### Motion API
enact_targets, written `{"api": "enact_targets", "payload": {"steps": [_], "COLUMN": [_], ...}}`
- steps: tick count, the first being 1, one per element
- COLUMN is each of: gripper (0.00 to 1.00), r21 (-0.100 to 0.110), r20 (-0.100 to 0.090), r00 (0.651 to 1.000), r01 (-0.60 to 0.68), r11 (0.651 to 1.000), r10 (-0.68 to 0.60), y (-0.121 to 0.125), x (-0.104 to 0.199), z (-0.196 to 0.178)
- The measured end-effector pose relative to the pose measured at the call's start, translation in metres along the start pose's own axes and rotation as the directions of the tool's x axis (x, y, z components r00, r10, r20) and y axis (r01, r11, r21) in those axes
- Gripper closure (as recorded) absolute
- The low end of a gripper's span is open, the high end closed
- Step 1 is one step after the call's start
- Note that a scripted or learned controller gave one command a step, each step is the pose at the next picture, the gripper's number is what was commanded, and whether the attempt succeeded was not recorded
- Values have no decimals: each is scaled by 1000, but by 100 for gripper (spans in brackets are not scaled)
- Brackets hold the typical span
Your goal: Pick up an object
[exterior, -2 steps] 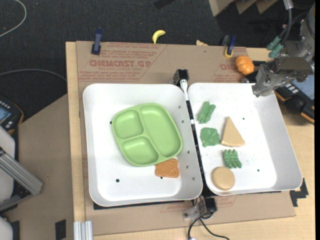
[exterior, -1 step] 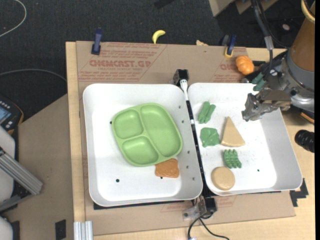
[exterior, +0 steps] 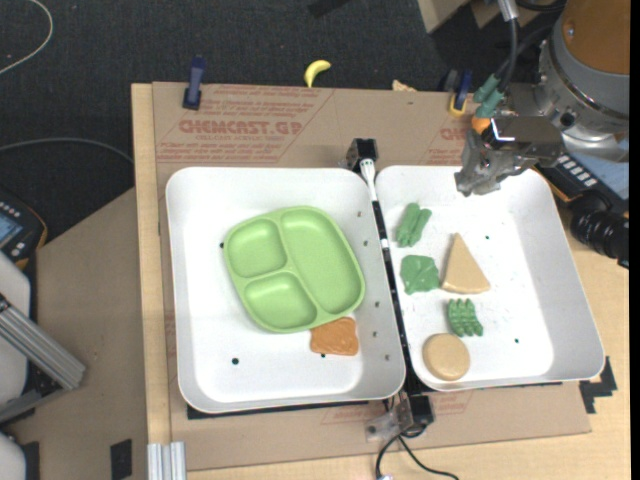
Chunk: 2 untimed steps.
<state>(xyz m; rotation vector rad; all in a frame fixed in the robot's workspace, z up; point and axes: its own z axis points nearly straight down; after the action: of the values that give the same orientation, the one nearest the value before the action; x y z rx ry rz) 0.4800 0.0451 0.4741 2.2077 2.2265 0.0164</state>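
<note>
My gripper (exterior: 478, 182) hangs over the far edge of the right bin (exterior: 560, 268), above bare white floor and with nothing between its fingers. In that bin lie a green leafy piece (exterior: 412, 224), a second green piece (exterior: 419, 273), a tan wedge (exterior: 464, 267), a small ridged green piece (exterior: 464, 318) and a round tan disc (exterior: 446, 357). The wedge lies nearest the gripper, forward and slightly left of it. The left bin (exterior: 200, 268) holds a green three-compartment plate (exterior: 293, 267) and an orange piece (exterior: 335, 339) at the plate's near edge.
The two bins meet at a dark divider (exterior: 381, 248). They rest on a cardboard sheet (exterior: 250, 123) with blue clamps (exterior: 193, 83) at its far edge. A yellow banana-shaped toy (exterior: 316, 70) lies beyond the cardboard. Cables and dark gear crowd the right side.
</note>
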Motion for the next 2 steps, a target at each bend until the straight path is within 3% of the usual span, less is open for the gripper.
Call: {"api": "enact_targets", "payload": {"steps": [1,2], "gripper": [100,100], "r21": [6,24], "r20": [3,5], "r00": [1000,1000], "r01": [-8,-10], "r11": [1000,1000], "r10": [8,10], "y": [0,-3], "x": [-4,0], "z": [-6,100]}}
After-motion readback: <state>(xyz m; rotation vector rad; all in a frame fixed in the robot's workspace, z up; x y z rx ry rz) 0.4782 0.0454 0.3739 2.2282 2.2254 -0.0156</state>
